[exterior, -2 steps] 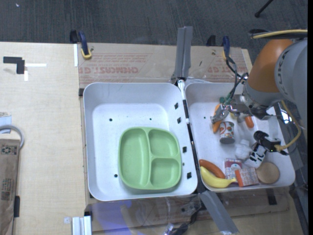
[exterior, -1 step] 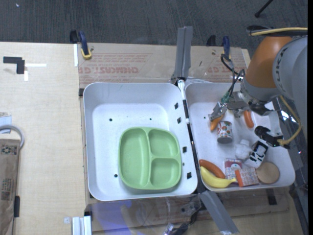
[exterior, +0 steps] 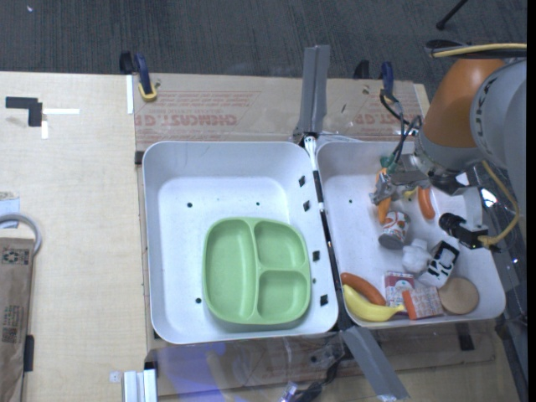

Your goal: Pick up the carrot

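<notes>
The gripper [exterior: 390, 193] hangs over the back of the right bin [exterior: 347, 187]. An orange thing I take for the carrot [exterior: 383, 211] lies just under it, its long axis running front to back (roughly). Whether the claw has closed on it I cannot tell; the arm [exterior: 469, 111] hides its upper part.

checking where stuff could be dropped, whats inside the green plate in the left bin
The green divided plate shows three bare compartments with nothing in them. It covers the floor of the left bin beneath, so that patch is hidden.
</notes>
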Robot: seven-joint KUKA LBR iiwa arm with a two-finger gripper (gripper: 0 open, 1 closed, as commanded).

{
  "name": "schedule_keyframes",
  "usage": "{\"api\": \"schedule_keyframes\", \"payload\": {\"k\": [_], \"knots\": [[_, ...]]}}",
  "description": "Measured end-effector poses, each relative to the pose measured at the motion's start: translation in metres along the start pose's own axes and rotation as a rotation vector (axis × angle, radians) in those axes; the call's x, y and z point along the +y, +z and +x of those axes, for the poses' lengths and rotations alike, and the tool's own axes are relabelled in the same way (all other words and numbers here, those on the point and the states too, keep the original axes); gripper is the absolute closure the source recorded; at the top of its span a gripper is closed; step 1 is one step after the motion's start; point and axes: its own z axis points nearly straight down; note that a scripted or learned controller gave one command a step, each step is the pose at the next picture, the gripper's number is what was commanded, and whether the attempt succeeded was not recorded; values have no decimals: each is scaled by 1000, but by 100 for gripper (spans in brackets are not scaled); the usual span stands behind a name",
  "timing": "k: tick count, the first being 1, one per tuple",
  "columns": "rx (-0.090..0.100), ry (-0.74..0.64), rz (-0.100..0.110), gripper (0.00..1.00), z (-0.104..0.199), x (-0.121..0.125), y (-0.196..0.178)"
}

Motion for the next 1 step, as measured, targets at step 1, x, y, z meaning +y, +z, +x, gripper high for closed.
{"api": "schedule_keyframes", "payload": {"k": [1], "knots": [[2,6,0,100,50,-13,-90]]}}
